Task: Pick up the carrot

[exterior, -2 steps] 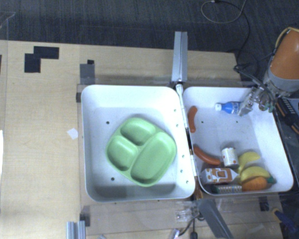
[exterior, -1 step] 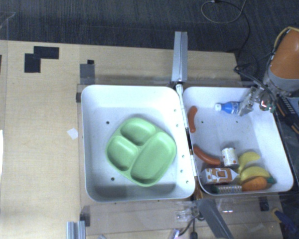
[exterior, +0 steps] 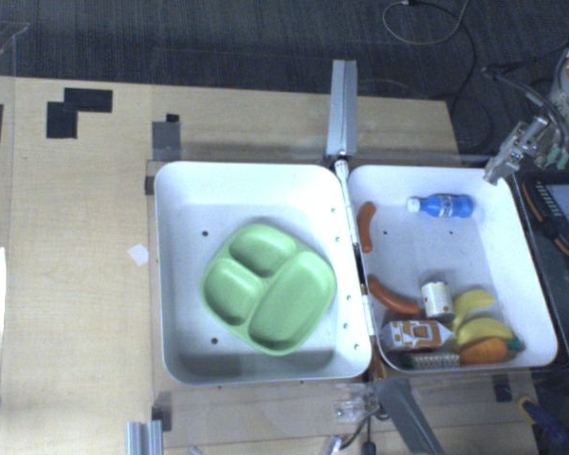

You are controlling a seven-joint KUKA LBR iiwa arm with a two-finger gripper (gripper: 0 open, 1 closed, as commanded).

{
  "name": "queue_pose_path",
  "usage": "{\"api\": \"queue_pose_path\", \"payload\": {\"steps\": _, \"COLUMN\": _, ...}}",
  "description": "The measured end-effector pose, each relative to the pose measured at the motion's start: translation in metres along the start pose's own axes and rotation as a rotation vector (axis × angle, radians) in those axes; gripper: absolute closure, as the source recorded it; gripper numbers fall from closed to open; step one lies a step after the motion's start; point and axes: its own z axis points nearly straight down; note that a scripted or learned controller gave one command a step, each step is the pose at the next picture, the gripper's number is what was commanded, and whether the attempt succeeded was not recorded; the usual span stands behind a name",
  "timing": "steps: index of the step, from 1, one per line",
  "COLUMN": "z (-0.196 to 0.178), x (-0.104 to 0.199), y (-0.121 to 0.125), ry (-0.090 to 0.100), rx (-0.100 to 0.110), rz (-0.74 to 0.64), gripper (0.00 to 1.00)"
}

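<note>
Camera view: gripper [exterior: 508,159] sits above the right bin's [exterior: 498,240] far right corner, nothing held; how far it's open, you can't tell. Carrot [exterior: 485,351] is the orange lump in the near right corner, wedged against two bananas [exterior: 478,317] and the wall. Come down steep and keep off the bananas. Looks like smooth, rounded toy plastic, likely slippery. Green tray [exterior: 268,287] is moulded, glossy.
</note>
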Motion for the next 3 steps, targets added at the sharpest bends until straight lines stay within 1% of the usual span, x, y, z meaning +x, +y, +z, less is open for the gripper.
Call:
{"api": "queue_pose_path", "payload": {"steps": 1, "z": -0.1, "x": 0.012, "y": -0.007, "ry": 0.0, "rx": 0.0, "rz": -0.053, "gripper": 1.0}}
{"api": "queue_pose_path", "payload": {"steps": 2, "z": 0.007, "x": 0.017, "y": 0.042, "ry": 0.004, "rx": -0.001, "rz": -0.316, "gripper": 1.0}}
{"api": "queue_pose_path", "payload": {"steps": 3, "z": 0.115, "x": 0.048, "y": 0.02, "ry": 0.006, "rx": 0.0, "rz": -0.143, "gripper": 1.0}}
